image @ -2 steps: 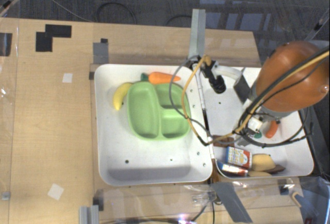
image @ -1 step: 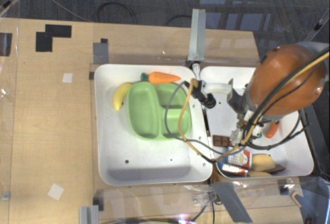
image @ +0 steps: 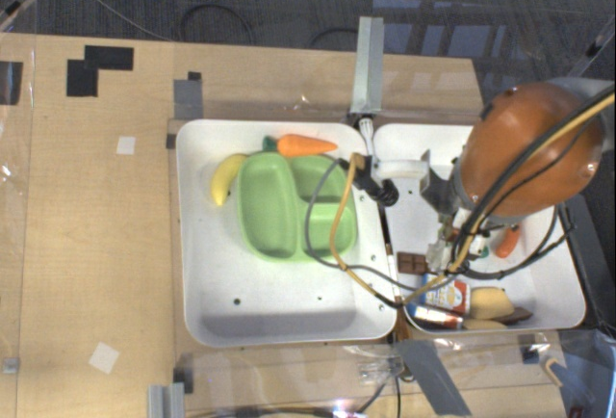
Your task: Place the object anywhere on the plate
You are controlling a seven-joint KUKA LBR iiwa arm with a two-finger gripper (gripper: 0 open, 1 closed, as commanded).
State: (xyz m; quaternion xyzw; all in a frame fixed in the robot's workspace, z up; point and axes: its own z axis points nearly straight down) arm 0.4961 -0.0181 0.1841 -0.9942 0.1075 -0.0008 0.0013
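While the arm (image: 534, 151) hangs over the right bin (image: 577, 296), gripper (image: 452, 248) state can't be told; nothing visibly held.

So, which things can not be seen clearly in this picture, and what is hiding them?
- Gripper: in the camera view, the arm's orange band covers it, so its fingers and any load are hidden.
- Objects in the right bin: arm and cables overlap them; the small items at the near edge are too cluttered to name.
- Banana: partly behind the green plate.
- Carrot: its lower side meets the plate's rim; contact is unclear.
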